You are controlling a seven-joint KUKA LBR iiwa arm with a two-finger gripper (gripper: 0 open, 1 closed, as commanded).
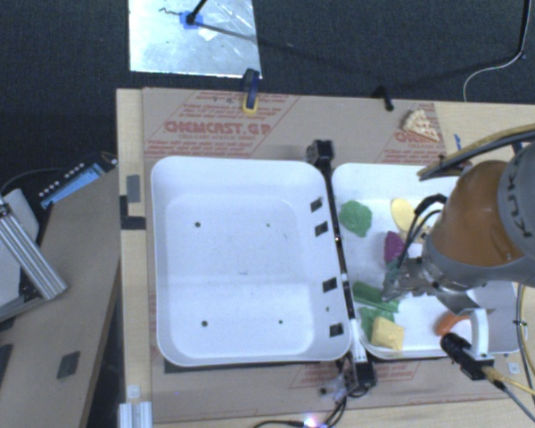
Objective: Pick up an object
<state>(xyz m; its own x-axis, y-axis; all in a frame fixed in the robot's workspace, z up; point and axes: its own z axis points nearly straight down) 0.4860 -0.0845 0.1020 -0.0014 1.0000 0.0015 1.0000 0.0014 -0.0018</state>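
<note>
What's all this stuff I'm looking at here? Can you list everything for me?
left bin: one, white, left half of the bench
right bin: one, white, beside it
green lump: one, green, right bin, upper left
yellow piece: one, yellow, right bin, top
purple piece: one, purple, right bin, middle
green strip: one, green, right bin, lower left
yellow block: one, yellow, right bin, bottom
orange piece: one, orange, right bin, bottom right
arm: one, grey and orange, over the right bin
gripper: one, dark, above the green strip
</note>
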